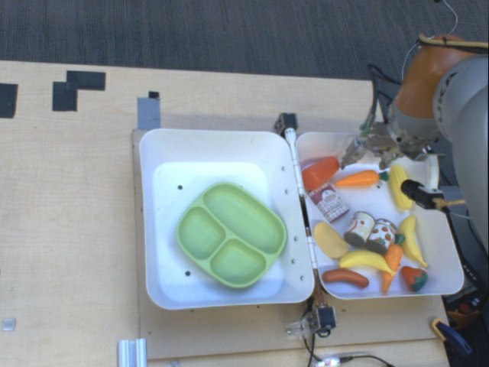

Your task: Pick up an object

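The fingers [370, 148] hang over the rear edge of the right bin [451, 281], spread apart with nothing between them; one tip points toward the bin's rear-left area, the other toward its rear wall. Just in front of the fingers lies an orange carrot [357, 180], and to its left a red-orange piece [318, 172] rests against the bin's left wall. A yellow corn cob [399, 186] lies near the rear-right corner. Toward the middle sit a small red-and-white packet [331, 202] and a brown-and-white item [369, 230]. Along the front edge lie a sausage [345, 278], a banana [368, 261] and a second, smaller carrot [391, 262]. Above the fingers, the grey arm with its orange band [425, 82] enters from the counter's right side. The left bin [153, 205] holds a green divided plate [231, 234], centred and turned at a slant.
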